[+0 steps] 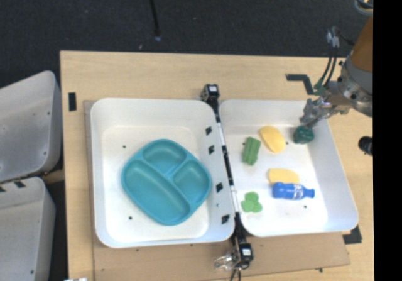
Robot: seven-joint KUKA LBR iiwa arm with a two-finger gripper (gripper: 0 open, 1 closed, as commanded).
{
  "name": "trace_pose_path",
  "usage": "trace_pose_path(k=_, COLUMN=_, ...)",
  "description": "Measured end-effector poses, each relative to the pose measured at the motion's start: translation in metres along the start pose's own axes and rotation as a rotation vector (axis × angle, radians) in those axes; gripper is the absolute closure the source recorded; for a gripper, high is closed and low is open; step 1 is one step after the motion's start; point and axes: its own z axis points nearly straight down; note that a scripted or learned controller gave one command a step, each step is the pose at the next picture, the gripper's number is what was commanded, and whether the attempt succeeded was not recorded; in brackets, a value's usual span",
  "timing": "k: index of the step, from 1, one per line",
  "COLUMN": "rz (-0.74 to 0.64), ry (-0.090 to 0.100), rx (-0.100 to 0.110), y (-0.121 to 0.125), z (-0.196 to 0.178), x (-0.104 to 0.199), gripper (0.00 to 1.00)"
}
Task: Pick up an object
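Pale wooden bench (157,75) on what looks like dark carpet (188,3).

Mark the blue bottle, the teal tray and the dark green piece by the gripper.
blue bottle (291,192), camera view, mid-body.
teal tray (166,181), camera view, centre divider.
dark green piece (304,135), camera view, its top.

I see a small dark teal object (303,135) near the right bin's (326,210) far right corner; it sits directly under the gripper (312,116), touching its tip.

Two white bins (100,148), one blue tray (165,180), one blue bottle (291,192), and perhaps five small toys.
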Motion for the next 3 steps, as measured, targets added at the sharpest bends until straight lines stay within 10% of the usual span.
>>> trace_pose_path(k=3, rz=0.001, ry=0.0, rx=0.002, y=-0.031, z=0.023, x=0.141, gripper=1.0)
